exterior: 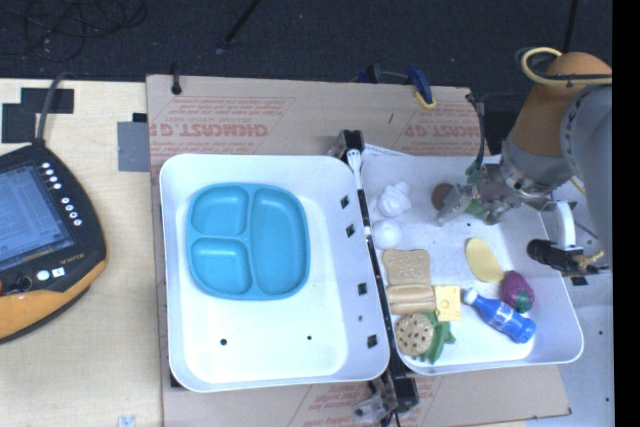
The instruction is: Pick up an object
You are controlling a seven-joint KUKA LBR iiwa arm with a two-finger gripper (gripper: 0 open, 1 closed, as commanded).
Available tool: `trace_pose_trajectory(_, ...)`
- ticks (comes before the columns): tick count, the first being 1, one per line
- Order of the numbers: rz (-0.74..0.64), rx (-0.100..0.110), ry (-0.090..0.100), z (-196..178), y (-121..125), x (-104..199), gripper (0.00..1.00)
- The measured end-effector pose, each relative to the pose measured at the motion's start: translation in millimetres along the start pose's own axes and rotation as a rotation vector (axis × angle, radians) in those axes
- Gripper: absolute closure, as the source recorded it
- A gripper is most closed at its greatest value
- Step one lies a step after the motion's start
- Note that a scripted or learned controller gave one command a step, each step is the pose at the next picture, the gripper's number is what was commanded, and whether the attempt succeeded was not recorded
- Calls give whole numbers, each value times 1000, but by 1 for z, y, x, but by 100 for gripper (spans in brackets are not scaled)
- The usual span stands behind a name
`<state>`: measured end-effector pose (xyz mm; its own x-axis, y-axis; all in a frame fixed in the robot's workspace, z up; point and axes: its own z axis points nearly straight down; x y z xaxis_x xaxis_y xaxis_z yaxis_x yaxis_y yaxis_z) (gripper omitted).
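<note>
Several toy foods lie in the right white plastic bin (560, 340); the claw (462, 203) hovers low near a small grey round object (443, 196). Whether it is spread, I cannot tell. Best descend straight, centred over the piece.

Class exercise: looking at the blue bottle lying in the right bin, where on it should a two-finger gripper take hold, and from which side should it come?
Probably the blue bottle is best gripped across its mid-body, from straight above. It lies flat, white cap toward the sandwich, so its long sides are exposed; the purple item crowds its upper side.
</note>
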<state>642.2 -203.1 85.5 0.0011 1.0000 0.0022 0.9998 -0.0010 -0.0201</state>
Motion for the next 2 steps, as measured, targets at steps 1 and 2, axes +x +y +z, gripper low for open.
trace_pose_trajectory(1,0,-18,-1,-1,-70,11,0)
trace_pose_trajectory(2,0,-23,-2,-1,-101,7,0)
